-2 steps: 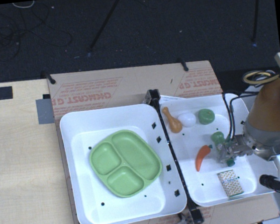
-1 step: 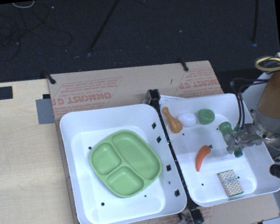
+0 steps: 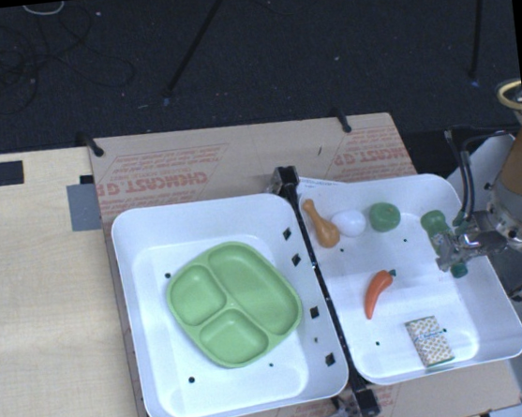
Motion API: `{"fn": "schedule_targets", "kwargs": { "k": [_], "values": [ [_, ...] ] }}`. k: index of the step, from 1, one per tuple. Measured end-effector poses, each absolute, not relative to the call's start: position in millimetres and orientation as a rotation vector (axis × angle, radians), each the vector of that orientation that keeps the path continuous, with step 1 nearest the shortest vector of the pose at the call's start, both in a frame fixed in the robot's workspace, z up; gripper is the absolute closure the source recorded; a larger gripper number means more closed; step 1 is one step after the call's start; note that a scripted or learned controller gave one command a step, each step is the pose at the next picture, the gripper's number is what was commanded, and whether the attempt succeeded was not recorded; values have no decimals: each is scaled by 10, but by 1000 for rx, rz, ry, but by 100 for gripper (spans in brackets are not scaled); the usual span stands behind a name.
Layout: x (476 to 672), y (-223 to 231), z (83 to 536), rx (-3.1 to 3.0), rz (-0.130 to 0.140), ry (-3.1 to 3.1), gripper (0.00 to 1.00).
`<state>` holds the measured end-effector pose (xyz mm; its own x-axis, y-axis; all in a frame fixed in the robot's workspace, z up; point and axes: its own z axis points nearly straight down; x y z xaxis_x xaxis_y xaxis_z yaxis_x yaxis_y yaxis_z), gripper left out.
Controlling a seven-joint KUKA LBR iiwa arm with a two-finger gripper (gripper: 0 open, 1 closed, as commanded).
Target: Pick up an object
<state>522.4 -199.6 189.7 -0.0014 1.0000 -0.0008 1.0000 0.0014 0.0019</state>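
Just left of fingers [image 3: 449,260], orange pepper [image 3: 377,291]

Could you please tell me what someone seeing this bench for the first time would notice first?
Most likely the pale green three-compartment plastic plate, which takes up much of the left white bin. Next come the small things scattered in the right white bin: an orange pepper-shaped toy near its middle, and the gripper at its right edge.
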Motion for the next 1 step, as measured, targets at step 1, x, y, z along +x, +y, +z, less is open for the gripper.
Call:
{"fn": "schedule_targets", "kwargs": {
  "k": [1],
  "values": [
    [5321, -2027, 2477, 2217, 3, 2220, 100]
  ]
}}
